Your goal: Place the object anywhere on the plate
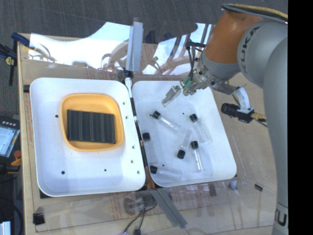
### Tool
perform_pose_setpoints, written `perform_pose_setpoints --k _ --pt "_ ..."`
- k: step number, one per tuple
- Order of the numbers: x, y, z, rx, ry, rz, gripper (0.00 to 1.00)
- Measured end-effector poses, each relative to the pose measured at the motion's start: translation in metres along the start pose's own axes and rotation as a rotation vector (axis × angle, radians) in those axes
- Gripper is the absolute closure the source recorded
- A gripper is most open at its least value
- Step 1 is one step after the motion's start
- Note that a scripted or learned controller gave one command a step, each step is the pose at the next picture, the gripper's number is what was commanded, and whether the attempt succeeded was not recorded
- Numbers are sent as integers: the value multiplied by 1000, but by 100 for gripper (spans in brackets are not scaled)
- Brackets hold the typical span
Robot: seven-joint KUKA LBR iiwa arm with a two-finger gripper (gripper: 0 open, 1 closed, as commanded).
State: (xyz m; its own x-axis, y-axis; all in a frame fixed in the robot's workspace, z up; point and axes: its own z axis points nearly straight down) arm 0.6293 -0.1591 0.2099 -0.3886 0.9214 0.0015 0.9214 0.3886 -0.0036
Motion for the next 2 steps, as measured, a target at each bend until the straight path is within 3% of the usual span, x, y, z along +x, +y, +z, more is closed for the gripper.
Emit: perform_pose_setpoints --k 2 --pt "50 6 -9 -1 0 -541 0"
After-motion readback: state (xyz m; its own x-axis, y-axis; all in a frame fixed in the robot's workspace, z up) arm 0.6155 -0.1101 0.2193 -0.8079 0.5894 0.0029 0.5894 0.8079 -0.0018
